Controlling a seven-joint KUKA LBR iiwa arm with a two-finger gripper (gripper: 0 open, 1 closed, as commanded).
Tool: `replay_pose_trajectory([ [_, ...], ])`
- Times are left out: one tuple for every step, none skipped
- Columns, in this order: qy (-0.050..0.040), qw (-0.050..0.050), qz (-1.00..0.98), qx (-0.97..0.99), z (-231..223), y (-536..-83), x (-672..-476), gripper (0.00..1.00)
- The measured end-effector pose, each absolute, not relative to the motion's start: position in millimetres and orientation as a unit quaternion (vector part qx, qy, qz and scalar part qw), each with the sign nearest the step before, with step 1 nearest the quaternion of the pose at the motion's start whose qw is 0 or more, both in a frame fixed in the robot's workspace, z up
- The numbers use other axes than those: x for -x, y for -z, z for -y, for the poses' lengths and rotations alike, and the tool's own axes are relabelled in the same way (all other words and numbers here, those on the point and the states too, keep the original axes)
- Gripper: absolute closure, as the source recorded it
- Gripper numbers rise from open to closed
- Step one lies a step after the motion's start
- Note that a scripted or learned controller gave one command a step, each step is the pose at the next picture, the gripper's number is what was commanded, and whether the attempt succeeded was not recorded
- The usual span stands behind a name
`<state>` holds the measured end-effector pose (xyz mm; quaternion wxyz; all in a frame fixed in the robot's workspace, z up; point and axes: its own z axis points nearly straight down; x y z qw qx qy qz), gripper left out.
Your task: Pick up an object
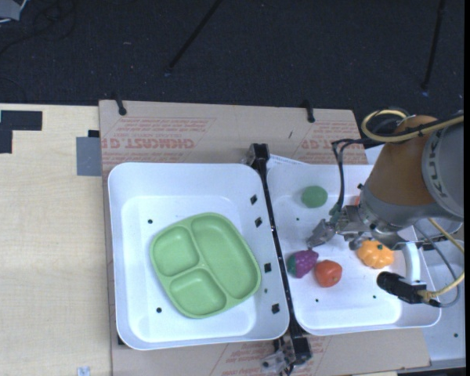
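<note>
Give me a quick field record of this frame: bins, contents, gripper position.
left bin: holds a green divided plate, three compartments
right bin: holds four small toy items
green round item: far part of the right bin, apart from the rest
purple item: near the divider, beside the red one
red item: right of the purple item, close or touching
orange item: by the arm's wrist, partly covered
gripper: low over the right bin, just above the purple item
held object: none seen between the fingers
</note>
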<state>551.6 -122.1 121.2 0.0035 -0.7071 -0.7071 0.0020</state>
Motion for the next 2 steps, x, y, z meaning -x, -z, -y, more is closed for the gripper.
replay_pose_trajectory([
  [-0.0015, 0.003, 0.705, 0.709, 124, -134, -551.8, 1.0],
  [0.0008, -0.001, 0.707, 0.707, 122, -197, -548.9, 1.0],
])
